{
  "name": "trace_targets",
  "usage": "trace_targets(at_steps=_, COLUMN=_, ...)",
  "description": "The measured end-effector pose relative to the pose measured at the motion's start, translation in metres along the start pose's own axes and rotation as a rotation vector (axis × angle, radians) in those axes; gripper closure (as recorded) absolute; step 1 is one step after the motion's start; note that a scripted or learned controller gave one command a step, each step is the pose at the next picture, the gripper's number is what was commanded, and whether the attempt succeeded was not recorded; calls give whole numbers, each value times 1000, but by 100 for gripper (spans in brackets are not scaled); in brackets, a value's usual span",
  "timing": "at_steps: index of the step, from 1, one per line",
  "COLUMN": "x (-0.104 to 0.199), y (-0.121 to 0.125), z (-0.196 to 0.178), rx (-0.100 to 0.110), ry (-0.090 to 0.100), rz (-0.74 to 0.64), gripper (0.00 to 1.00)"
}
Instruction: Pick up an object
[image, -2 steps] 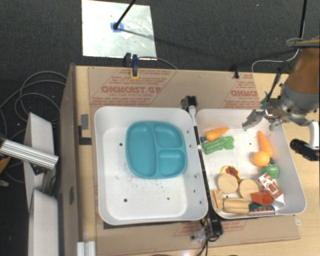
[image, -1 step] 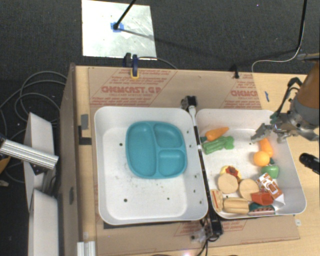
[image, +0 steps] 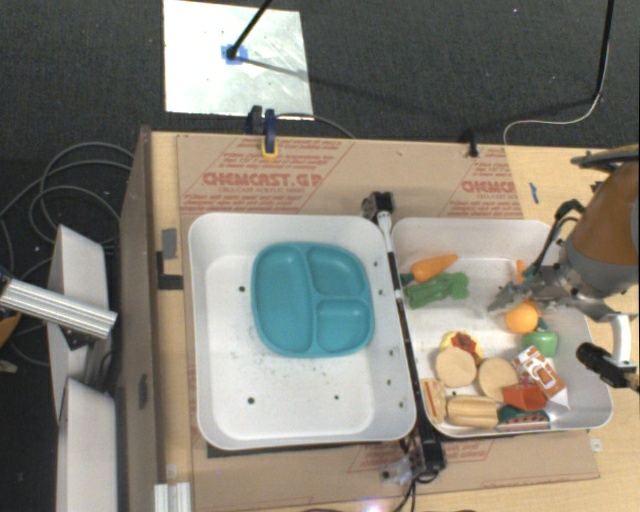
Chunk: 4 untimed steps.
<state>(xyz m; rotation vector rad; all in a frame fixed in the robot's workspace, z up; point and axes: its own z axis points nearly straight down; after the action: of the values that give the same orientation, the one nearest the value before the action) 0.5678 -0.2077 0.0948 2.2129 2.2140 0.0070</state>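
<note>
Care suits this grasp: with the gripper (image: 515, 295) low in the right white bin (image: 480, 238), its opening impossible to judge, descend squarely over the small round orange ball (image: 521, 319) at its six o'clock.

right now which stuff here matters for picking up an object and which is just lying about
Part of the job:
gripper
orange ball just beside it
toy carrot
green toy
round slices
right bin

Just lying about:
teal divided plate
left bin
clamp
foil sheet
</note>
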Motion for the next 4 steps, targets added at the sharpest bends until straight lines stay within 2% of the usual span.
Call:
trace_targets(at_steps=1, x=10, y=-22, z=8, rx=4, ry=6, rz=-4, gripper=0)
trace_targets(at_steps=2, x=6, y=58, z=10, rx=12, ry=13, rz=-7, gripper=0)
trace_targets(at_steps=3, x=8, y=0, z=11, rx=14, ry=6, rz=1, gripper=0)
trace_targets(at_steps=4, x=8, y=4, z=-1, rx=6, ry=4, rz=-3, gripper=100)
